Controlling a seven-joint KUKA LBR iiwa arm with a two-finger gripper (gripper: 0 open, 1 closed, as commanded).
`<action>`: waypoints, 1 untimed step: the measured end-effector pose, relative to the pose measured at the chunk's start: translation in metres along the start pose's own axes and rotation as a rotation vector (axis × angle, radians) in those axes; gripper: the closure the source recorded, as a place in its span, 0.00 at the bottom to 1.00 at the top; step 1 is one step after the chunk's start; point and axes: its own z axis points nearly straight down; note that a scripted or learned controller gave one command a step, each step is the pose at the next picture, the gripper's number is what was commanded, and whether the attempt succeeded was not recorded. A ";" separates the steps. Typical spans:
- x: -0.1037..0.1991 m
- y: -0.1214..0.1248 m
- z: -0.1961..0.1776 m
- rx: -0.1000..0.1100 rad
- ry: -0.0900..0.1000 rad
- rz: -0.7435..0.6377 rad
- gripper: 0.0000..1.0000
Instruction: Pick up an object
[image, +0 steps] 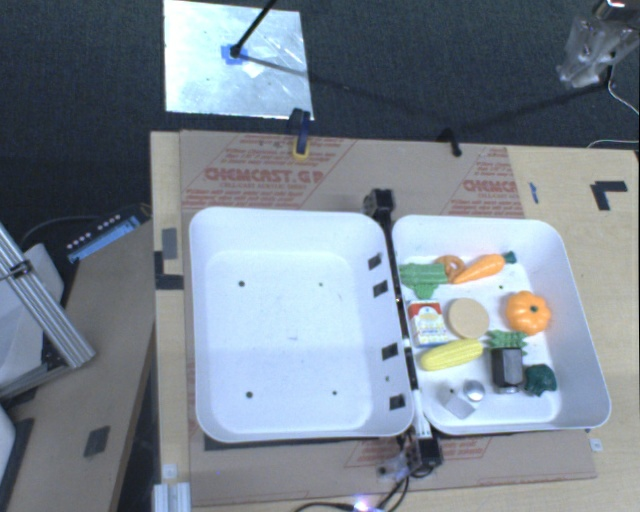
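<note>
The right white bin (578, 330) holds several small toy items. A carrot (480, 268) and a green leafy piece (422, 277) lie at its back. An orange pumpkin (527, 312), a tan disc (467, 319) and a red-and-white box (428, 324) sit in the middle. Nearer the front are a yellow corn cob (451, 354), a black can (506, 368), a broccoli piece (541, 379) and a small silver piece (462, 400). My gripper (595, 45) hangs blurred at the view's top right corner, high above the floor and well behind the bins.
The left white bin (205, 300) lies beside the right one, joined by a black-clipped divider (395, 310). Both rest on a cardboard sheet (420, 165). A shiny metal plate (235, 60) lies on the dark floor behind. A side table (90, 400) stands at the left.
</note>
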 end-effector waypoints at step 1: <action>0.051 0.000 0.107 0.009 0.004 -0.012 1.00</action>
